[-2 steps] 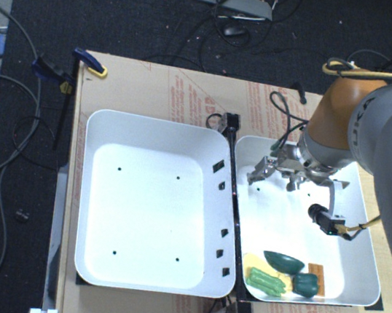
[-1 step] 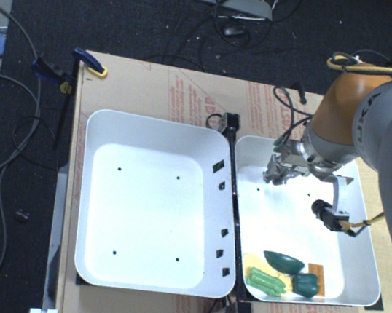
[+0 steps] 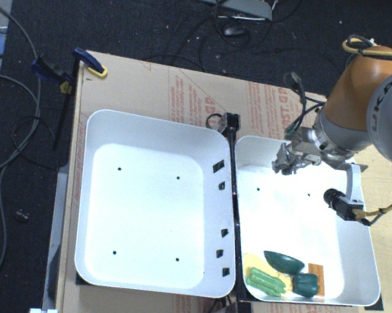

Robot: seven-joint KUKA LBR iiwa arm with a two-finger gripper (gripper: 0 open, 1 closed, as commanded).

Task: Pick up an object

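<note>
Evidently the gripper (image 3: 288, 164) is hanging over the right bin's (image 3: 360, 237) far end, finger state unclear, nothing held; the green objects (image 3: 282, 273) are lying near-side, calling for approach and descent.

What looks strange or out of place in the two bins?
Nothing looks spilled or broken. The objects, a dark green piece, a light green piece and others, crowd the right bin's near corner, far from the pincer.

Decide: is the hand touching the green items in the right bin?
Apart. The camera view shows the hand at the bin's far end, the green items at its near end.
</note>
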